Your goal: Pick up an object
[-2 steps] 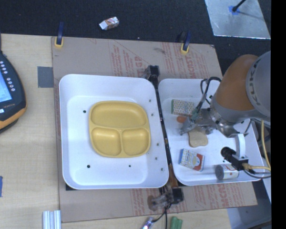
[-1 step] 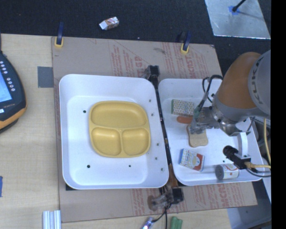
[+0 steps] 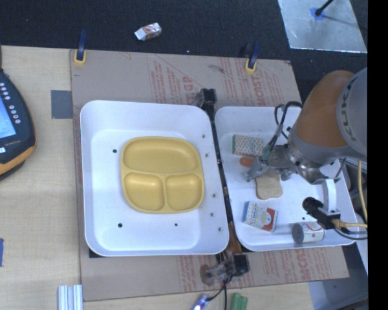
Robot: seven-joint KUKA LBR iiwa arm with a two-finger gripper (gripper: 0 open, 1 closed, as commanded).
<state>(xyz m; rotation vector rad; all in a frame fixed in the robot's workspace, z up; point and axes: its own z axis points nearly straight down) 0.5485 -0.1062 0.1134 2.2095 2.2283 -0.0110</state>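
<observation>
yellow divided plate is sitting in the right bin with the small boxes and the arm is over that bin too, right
Not quite. The camera view shows the yellow divided plate alone in the left bin. The small boxes lie in the right bin, and the arm is over that one.

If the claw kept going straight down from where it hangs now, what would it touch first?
Most likely the tan slice-shaped item lying right under the claw in the right bin, though depth is hard to judge from above.

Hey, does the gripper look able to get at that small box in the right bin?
Probably yes. The small box lies flat with free space around it, and the gripper hangs just above the tan piece beside it.
</observation>
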